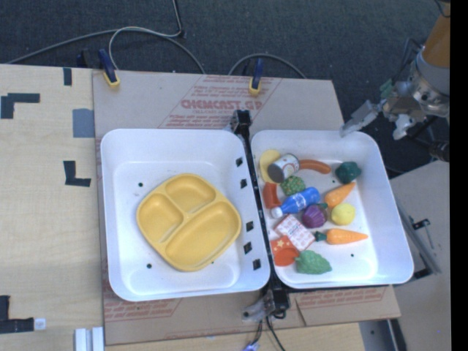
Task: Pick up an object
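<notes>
Claw [391,112] sits high at the right of the camera view, above and outside the back right corner of the right bin [391,218]. Its 2 fingers look spread apart, with nothing between them; the task's thing is therefore not picked yet and lies among the toys below.

Nearest to the claw is a dark green round toy [349,171] by the bin's back wall, with a red-orange chilli-like piece [316,166] to its left and a small tin can [281,169] lying on its side beyond that. Toward the middle are a blue bottle [300,199], a purple round toy [314,216], a yellow lemon-like ball [342,213] and 2 carrots [345,236]. A leafy green piece [313,262] rests near the front.

The dark green toy seems the best target: it is close and stands a little apart from its neighbours. Descending straight over it, with the fingers set across its width and clear of the bin wall, should avoid nudging the pile. The left bin [117,218] holds a yellow divided plate [189,221], well away from this step.
</notes>
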You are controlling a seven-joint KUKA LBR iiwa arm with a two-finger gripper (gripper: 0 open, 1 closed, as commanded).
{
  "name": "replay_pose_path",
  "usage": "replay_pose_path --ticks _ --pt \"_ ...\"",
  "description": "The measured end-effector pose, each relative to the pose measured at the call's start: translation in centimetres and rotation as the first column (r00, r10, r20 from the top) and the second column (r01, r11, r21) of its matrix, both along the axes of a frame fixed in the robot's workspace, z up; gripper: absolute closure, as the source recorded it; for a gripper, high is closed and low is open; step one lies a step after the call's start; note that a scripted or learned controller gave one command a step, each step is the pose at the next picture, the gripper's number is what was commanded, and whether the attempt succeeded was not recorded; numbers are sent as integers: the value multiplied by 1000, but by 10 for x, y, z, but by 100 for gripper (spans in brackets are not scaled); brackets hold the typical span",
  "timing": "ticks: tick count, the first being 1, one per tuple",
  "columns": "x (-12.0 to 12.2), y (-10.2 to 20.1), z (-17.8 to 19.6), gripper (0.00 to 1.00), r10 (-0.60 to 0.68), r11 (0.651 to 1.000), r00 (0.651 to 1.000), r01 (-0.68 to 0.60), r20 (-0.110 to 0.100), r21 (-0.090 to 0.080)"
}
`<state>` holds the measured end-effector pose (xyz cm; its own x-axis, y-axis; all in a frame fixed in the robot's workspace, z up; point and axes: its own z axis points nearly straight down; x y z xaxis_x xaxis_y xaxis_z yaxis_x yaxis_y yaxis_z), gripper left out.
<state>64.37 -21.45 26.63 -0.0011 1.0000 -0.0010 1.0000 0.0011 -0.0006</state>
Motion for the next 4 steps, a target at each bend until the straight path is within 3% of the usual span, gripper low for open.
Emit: replay_pose_path --ticks 1,2,3,4 --pt "8 64 -102 0 1 1000 1000 -1 -3 3" --pt "25 169 -82 0 3 1000 1000 -3 1 3" --pt "24 135 -82 0 0 1000 1000 0 0 -1" --pt "25 206 -82 0 2 1000 1000 -2 -1 2"
